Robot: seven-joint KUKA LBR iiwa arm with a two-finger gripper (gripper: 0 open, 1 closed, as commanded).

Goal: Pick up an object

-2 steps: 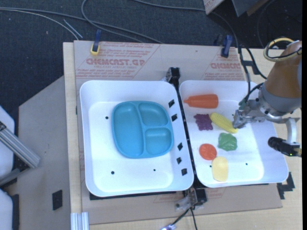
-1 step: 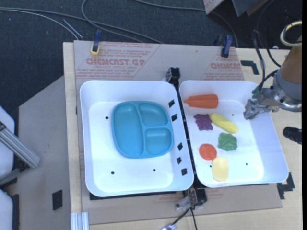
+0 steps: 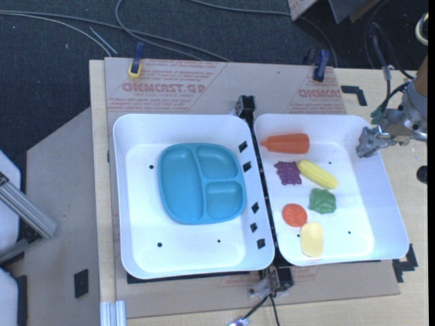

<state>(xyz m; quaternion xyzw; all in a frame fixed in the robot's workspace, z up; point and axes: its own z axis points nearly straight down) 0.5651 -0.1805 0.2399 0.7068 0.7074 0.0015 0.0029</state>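
Observation:
The right bin (image 3: pixel 380 202) holds several toy foods: an orange carrot (image 3: pixel 285 142) at its far left, purple grapes (image 3: pixel 288 173), a yellow corn cob (image 3: pixel 317 174), a green broccoli piece (image 3: pixel 323 201), a red-orange round piece (image 3: pixel 294 214) and a pale yellow piece (image 3: pixel 312 239) near the front. My gripper (image 3: pixel 369 144) hangs over the bin's far right edge, clear of all the foods, with nothing seen in it.
A teal divided plate (image 3: pixel 202 182) lies in the left bin (image 3: pixel 136 250). A black divider (image 3: pixel 255 182) separates the bins. Clamps (image 3: pixel 136 66) sit on the bench's back edge, and cables run behind.

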